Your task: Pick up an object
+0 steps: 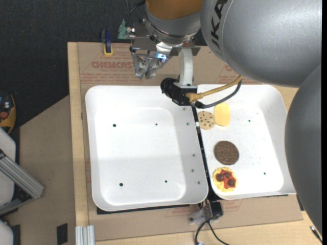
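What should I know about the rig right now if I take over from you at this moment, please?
Gripper: raised over the cardboard behind the left bin, nothing visible between its fingers; I cannot tell whether they are open or shut.
Objects: all four lie in the right bin, along its left side: spotted cookie, yellow piece, brown disc, yellow item with red topping.
Done: nothing picked up yet.
Left: choose one object, descend, grasp and lift it.

Speckled cookie [205, 120], yellow piece [222, 115], brown disc [226, 152], red-topped tart [225, 179], lying flat in right bin [265, 137]
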`<control>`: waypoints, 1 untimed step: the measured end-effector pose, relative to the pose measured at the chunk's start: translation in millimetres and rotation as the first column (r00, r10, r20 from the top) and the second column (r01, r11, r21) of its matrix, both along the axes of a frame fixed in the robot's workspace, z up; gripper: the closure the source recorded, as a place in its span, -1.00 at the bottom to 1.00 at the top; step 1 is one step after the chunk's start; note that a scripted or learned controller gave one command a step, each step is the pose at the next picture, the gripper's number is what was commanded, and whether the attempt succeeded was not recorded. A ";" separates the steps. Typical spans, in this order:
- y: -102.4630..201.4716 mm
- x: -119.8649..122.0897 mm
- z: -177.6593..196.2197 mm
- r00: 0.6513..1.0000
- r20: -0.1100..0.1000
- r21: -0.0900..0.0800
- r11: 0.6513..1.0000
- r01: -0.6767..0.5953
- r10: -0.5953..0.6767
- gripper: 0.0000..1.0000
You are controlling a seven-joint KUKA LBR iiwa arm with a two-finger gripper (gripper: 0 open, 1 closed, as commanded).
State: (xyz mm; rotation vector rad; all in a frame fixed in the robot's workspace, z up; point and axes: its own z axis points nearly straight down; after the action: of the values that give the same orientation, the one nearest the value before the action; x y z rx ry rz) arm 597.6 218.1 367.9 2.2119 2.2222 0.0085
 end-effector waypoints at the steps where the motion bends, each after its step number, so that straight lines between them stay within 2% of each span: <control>1: 0.7 0.3 10.4 1.000 0.003 0.000 1.000 -0.001 0.001 1.00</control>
State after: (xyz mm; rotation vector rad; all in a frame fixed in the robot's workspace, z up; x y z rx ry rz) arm 597.9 218.8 378.2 2.2095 2.2220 0.0113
